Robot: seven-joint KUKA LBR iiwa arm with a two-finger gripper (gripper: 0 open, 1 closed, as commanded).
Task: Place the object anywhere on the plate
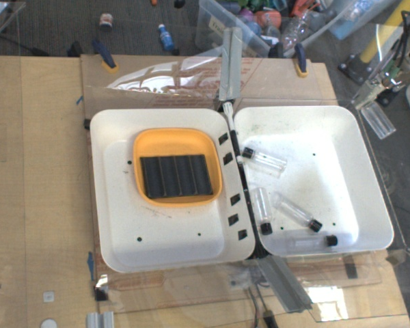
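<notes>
Wooden counter (pixel 34 183) under two white bins (pixel 116 244); orange plate (pixel 145 149) sits centre-left, clear tubes (pixel 263 160) lie right, toy crate (pixel 273 5) up top. My end effector's state: can't tell.

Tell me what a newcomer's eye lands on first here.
The orange plate in the left bin, with a dark ribbed block lying on it. Next, the clear tubes with black caps scattered in the right bin, one tube near the centre divider.
</notes>
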